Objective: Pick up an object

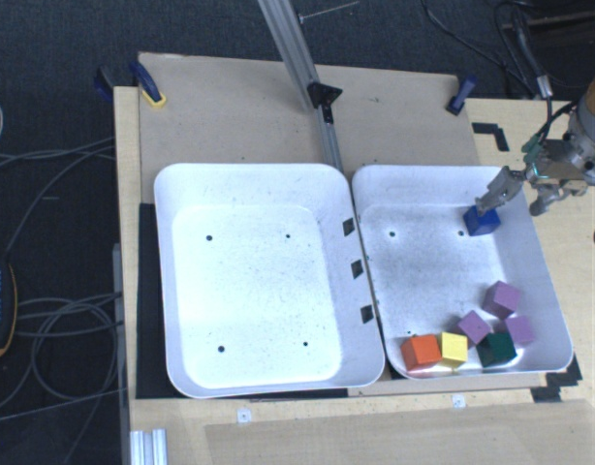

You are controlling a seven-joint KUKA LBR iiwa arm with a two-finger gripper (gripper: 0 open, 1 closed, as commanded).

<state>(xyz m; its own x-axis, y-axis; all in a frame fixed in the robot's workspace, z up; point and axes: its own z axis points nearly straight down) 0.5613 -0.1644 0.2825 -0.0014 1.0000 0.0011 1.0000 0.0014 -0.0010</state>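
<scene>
A blue block [482, 221] lies on the floor of the right bin [414, 260], near its far right corner. My gripper [519, 201] hangs over that corner, open. Its left finger [497, 192] points down at the blue block, with the tip right at the block's top edge. The right finger [547, 200] stands over the bin's right rim. Nothing sits between the fingers.
In the right bin's near right corner lie three purple blocks [502, 298], a yellow one [454, 347], an orange one [422, 351] and a green one [495, 350]. The left bin [249, 279] sits beside it. A metal pole [297, 46] slants over the bench's far side.
</scene>
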